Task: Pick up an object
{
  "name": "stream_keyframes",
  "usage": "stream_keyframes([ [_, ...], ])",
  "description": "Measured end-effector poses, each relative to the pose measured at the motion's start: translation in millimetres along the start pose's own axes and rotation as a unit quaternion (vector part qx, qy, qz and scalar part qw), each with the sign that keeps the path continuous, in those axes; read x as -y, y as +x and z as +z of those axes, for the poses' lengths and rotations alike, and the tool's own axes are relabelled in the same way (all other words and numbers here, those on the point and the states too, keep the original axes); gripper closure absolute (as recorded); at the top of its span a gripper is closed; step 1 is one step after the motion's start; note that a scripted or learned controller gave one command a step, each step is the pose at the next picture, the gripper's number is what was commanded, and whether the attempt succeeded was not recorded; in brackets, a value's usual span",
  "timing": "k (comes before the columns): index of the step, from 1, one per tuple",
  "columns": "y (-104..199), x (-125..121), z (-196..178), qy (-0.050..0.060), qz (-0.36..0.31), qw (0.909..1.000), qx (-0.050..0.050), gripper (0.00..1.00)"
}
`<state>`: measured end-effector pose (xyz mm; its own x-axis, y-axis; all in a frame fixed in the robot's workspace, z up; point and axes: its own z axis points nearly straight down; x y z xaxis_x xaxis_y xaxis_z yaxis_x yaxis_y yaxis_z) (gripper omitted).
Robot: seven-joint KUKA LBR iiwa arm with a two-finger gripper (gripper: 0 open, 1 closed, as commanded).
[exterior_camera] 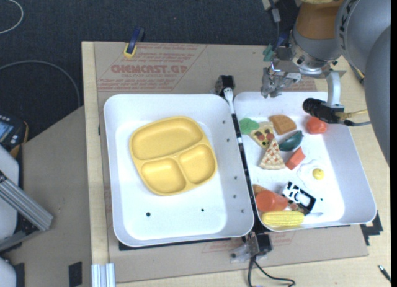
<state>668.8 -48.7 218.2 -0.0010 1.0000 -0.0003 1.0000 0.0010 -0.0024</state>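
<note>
Nothing picked up yet, I'd say. The pincer (273,87) hangs over the far edge of the right bin (356,155) with nothing between its tips, and I can't tell how wide it's open. Nearest candidate: the pizza slice (271,155) mid-bin, long axis running near-to-far, point aimed away.

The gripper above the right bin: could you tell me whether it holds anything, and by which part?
Nothing: the gripper hangs over the right bin's far rim.

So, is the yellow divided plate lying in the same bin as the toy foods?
No, the yellow divided plate lies alone in the left bin, while the toy foods lie in the right bin.
</note>
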Motion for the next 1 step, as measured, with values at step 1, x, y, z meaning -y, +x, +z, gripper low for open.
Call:
stream_keyframes([
  [1, -9.8, -2.5, 1.4, -0.002, 0.001, 1.0000, 0.001, 1.00],
])
